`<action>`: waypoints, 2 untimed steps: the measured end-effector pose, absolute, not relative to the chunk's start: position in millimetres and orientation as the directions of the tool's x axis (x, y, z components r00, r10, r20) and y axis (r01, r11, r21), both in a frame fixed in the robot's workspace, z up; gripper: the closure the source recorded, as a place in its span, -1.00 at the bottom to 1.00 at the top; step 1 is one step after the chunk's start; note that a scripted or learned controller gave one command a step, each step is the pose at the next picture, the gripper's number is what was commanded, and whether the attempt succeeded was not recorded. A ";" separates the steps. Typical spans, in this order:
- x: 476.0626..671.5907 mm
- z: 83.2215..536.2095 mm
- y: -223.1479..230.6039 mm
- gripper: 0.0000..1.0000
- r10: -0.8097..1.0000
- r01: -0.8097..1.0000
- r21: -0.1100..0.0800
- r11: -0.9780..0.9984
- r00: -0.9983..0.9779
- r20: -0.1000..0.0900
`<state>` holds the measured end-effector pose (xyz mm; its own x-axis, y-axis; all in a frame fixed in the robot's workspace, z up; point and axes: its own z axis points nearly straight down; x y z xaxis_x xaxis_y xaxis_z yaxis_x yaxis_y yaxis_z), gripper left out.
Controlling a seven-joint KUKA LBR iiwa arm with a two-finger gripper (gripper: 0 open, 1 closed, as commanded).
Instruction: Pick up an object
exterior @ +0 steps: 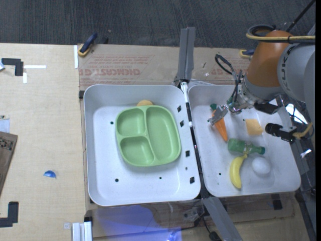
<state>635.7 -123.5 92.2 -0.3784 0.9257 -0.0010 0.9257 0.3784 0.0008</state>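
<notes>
A grey robot arm with an orange band reaches in from the right and lowers its claw (231,106) over the upper part of the right bin (281,185) on a pale wooden worktop (40,134). The claw hangs just above the leafy end of a toy carrot (220,127), and from this angle it cannot be told whether it is parted or closed, or whether it grips anything. The carrot lies slanted near the bin's left wall, with a yellow block (254,127), a green bottle (244,147), a banana (235,172) and a white egg (261,165) nearby. It looks light, stiff and smooth, so a hold across its thicker middle seems safer than the tapering tip. The left bin (100,185) holds a green divided plate (148,135)
</notes>
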 end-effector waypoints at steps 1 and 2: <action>636.2 102.3 -125.0 1.00 0.928 0.928 0.003 0.374 -0.374 -0.002; 653.3 191.8 -15.8 1.00 0.962 0.962 0.000 0.274 -0.274 -0.001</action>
